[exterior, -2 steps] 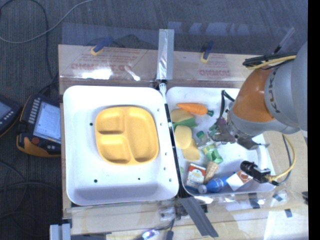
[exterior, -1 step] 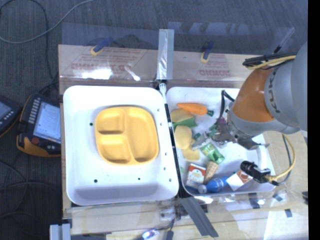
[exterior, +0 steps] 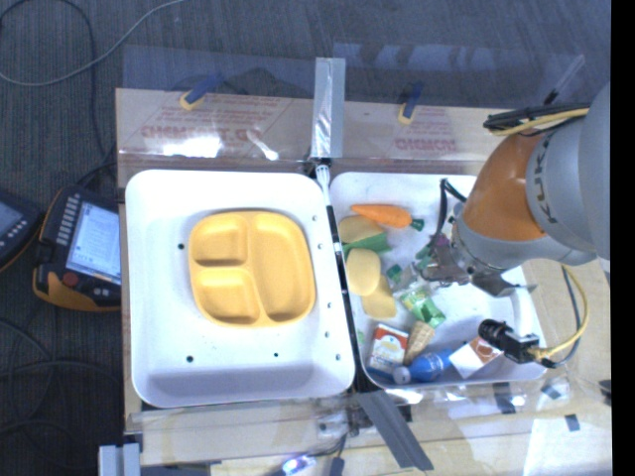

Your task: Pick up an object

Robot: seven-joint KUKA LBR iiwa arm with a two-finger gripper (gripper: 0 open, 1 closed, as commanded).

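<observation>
The arm (exterior: 541,191) enters from the right side of the view and bends down over the right bin (exterior: 528,310); the orange band sits above the wrist, over the upper right part of that bin. The gripper (exterior: 437,266) hangs low among the objects near the middle of the right bin; its state cannot be told from this view, and no object can be confirmed in its grasp.

The right bin holds a cluster of small items: a toy carrot (exterior: 382,214) lies near the upper wall, pointing roughly sideways; a yellow pear-shaped fruit (exterior: 363,272) lies against the left wall, with a pale rounded item (exterior: 355,229) and a green piece (exterior: 369,242) just above it; a green scrap (exterior: 429,310) lies just below the gripper; a small red and white carton (exterior: 388,346) sits near the lower left corner; an ice-cream cone (exterior: 419,339) lies beside the carton; a blue ball (exterior: 429,367) rests against the lower wall.

The left bin (exterior: 159,296) holds a yellow divided tray (exterior: 253,268), flat and roughly centred, with three compartments; a handheld controller (exterior: 84,248) lies on the floor to the left of the bench.
</observation>
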